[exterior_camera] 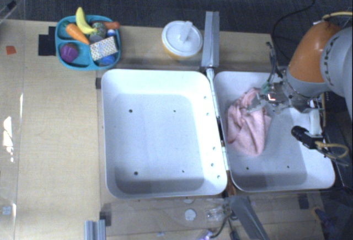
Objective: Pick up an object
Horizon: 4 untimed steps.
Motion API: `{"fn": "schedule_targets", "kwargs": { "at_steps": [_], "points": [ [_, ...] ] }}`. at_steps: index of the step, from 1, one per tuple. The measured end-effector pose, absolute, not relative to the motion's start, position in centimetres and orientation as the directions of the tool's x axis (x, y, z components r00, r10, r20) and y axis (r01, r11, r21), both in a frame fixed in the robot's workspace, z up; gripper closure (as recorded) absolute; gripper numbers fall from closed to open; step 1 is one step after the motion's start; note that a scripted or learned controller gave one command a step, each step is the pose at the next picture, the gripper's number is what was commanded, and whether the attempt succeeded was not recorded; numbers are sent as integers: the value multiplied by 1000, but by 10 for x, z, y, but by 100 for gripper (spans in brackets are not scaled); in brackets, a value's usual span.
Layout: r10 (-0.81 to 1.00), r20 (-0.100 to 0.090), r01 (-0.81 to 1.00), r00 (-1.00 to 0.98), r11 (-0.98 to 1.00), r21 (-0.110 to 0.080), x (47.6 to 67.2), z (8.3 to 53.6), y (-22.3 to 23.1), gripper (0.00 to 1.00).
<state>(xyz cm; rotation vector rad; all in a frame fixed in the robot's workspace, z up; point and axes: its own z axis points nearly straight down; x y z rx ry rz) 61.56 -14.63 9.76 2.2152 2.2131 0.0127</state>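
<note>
A crumpled pink cloth [246, 123] lies in the left half of the right white bin [287, 174]. My gripper [268, 95] reaches in from the right and sits low at the cloth's upper right corner, touching or just above its folds. The cloth's top edge bunches up towards the gripper. The grey arm with its orange band [309, 59] stands over the bin's right rim.
The left white bin [160, 128] lies beside the right one, with a shared rim between them. Behind the bins stand a blue tray [62, 46] of toy food, a white lidded tub [182, 38] and an upright metal bar [210, 40].
</note>
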Motion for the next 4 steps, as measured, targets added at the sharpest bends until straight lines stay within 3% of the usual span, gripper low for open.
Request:
{"fn": "schedule_targets", "kwargs": {
  "at_steps": [1,2,3,4],
  "points": [
    [973,-8,973,-229,229,20,621,94,-121,0],
    [973,-8,972,-231,231,29,624,107,-119,100],
    [1000,-1,999,29,-29,17,644,93,-134,100],
    [999,-1,999,-39,39,10,671,188,-77,100]
  ]
}}
